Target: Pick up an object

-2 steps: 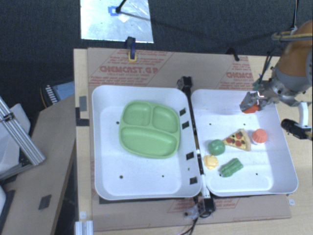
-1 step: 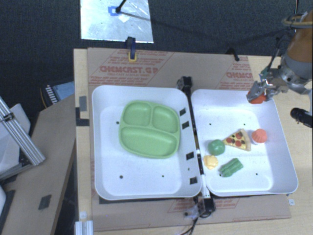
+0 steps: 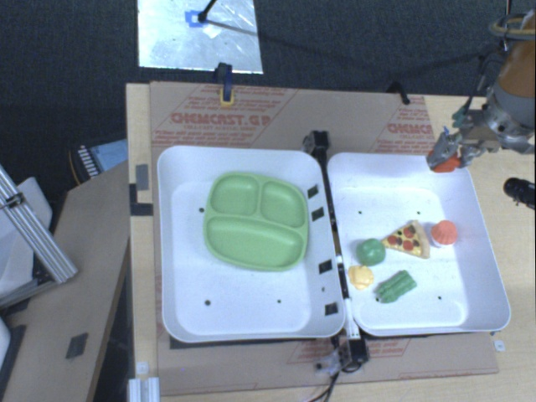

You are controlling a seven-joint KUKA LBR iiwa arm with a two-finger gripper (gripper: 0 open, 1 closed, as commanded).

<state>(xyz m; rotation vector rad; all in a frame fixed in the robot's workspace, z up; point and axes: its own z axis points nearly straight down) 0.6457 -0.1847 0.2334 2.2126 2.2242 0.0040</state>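
Right bin [image 3: 469, 224]: pizza slice [image 3: 408, 239] near centre; orange-and-white piece [image 3: 443, 233] just beside it at 3 o'clock; green ball [image 3: 370, 251] at its 8 o'clock; yellow piece [image 3: 361, 277] and green pickle [image 3: 394, 286] toward the bin's 7 o'clock, close together.

Left bin [image 3: 180, 249]: green tray [image 3: 255, 221], three compartments.

Gripper [image 3: 445, 152]: above the right bin's 1 o'clock corner, at the rim. A small red-orange thing [image 3: 446, 163] sits at its tips, apparently clamped between the fingers and raised; hard to be sure.

Progress: pick looks made, lift under way.

Room: open floor across the bin's upper half; walls close at 12 and 3 o'clock; divider clips [image 3: 322, 216] at 9
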